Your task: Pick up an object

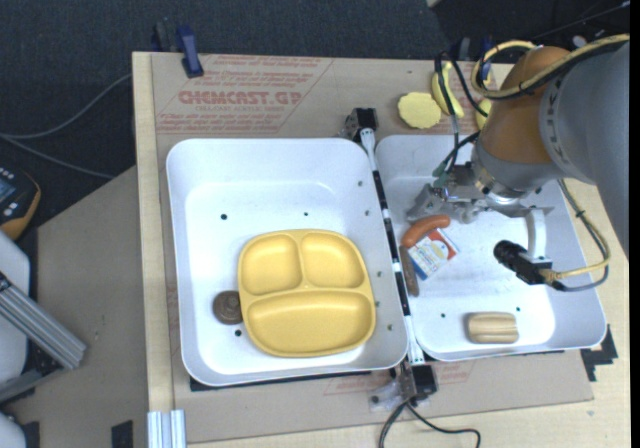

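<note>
My gripper [446, 198] hangs low over the upper left part of the right bin [570, 331], under the grey arm and its orange band [520, 116]. Just below and left of it lies an orange sausage-shaped piece [427, 229], and a small white, blue and red packet [432, 256] rests against that piece. A tan bread-like block [491, 327] sits near the front of the same bin. The gripper's tip is close to the orange piece, and I see nothing held in it.
The left bin [200, 176] holds a yellow divided plate [304, 291] with a small brown disc [228, 307] at its left edge. A yellow lump [420, 110] lies on the bench behind the right bin. A black plug on a yellow cable [522, 262] hangs over the right bin.
</note>
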### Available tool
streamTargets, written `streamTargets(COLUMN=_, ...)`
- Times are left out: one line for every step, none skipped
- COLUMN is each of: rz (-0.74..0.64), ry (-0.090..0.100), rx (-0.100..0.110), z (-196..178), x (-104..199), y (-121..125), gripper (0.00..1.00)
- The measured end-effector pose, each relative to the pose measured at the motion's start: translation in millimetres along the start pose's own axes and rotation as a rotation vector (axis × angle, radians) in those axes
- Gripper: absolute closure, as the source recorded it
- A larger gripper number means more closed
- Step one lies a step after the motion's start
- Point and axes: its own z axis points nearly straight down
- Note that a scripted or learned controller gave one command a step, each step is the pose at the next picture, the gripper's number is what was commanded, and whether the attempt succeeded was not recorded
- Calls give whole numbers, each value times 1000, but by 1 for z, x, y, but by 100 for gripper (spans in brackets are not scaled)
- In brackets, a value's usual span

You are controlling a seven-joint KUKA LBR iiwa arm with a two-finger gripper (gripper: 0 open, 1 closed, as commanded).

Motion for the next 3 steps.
streamTargets(rz=-1, ry=0, rx=0, z=0, x=4, y=-2, gripper=0)
streamTargets(rz=-1, ry=0, rx=0, z=0, x=7, y=-2, gripper=0)
streamTargets(rz=-1, ry=-1, rx=-4, z=0, x=5, y=7, gripper=0)
